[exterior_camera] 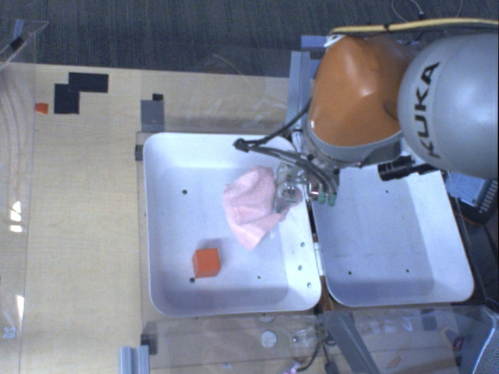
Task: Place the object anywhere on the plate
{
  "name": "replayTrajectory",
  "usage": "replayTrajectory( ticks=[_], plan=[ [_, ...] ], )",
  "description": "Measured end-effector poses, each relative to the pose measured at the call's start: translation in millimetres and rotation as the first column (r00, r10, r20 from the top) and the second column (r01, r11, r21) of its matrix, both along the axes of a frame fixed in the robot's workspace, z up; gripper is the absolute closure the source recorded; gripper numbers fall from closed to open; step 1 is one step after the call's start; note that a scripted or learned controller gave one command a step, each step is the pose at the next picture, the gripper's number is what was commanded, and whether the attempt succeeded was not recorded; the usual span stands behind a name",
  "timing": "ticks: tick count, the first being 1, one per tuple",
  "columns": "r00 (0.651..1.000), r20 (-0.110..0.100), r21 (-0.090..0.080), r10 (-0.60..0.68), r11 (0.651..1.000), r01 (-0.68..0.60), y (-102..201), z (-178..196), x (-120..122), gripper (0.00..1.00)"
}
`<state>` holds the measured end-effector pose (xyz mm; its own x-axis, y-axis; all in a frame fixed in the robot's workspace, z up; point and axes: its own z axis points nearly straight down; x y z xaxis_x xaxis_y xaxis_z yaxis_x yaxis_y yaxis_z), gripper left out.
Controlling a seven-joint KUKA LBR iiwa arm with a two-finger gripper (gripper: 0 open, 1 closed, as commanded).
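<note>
Orange, small and block-shaped, the cube (207, 262) lies in the left bin (168, 209), toward its near edge. Right of it sits the pink plate (249, 205), irregular and soft-edged. The gripper (286, 197) hovers at the plate's right rim; whether it is released or clenched cannot be told. Recommended: approach the cube vertically, centre it, lift clear, then release above the plate's middle.

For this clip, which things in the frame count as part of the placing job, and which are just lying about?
Part of the job:
- pink plate, lying in the left bin
- orange block, on the left bin's floor, apart from the plate
- gripper, at the plate's right edge

Just lying about:
- right bin
- black markers on the bench
- small orange tag beside them
</note>
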<state>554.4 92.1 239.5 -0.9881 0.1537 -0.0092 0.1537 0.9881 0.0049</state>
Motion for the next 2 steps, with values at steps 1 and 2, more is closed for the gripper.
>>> replayTrajectory(
  ticks=[1, 2],
  plan=[
    [0.988, -0.001, -0.001, 0.153, 0.988, -0.153, 56, -11, -16, 1.0],
    [0.988, -0.001, 0.0, 0.155, 0.988, -0.155, 105, -12, -31, 1.0]
  ],
)
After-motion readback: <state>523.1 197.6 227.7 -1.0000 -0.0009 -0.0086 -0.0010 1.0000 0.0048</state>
